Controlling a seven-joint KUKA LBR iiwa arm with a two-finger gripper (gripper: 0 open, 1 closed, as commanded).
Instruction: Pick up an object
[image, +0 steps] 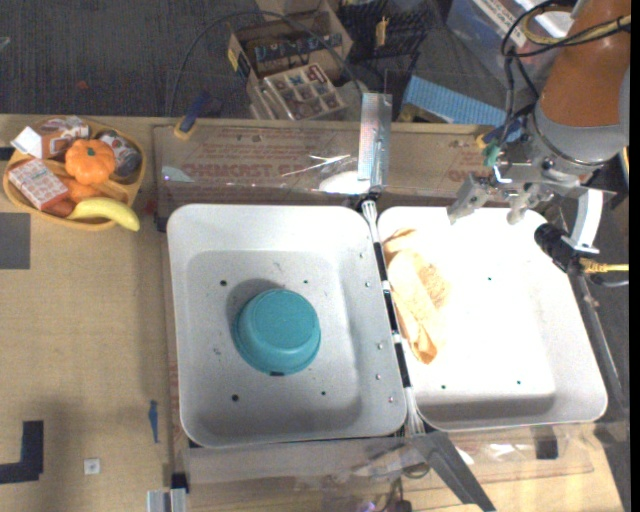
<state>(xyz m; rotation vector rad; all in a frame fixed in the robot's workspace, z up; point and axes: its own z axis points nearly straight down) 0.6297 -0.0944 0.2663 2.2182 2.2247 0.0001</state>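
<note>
No legible writing noted, gripper (493, 207) spread open (nothing held), orange-tan packet (418, 300) lying lower-left, well apart, right bin (560, 330).

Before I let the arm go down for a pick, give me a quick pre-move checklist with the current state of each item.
1. Gripper free of any object: ok, fingers spread with nothing between them.
2. Gripper above a target: not ok, it hangs over the far edge of the right bin, away from both objects.
3. Target in right bin: ok, an orange-and-tan bag lies flat along that bin's left wall.
4. Bag clearance for the fingers: cannot tell, it sits close against the wall between the bins.
5. Alternative target: ok, a teal bowl sits upside down mid left bin, clear of the walls.
6. Cables near the wrist: cannot tell if they would snag.
</note>
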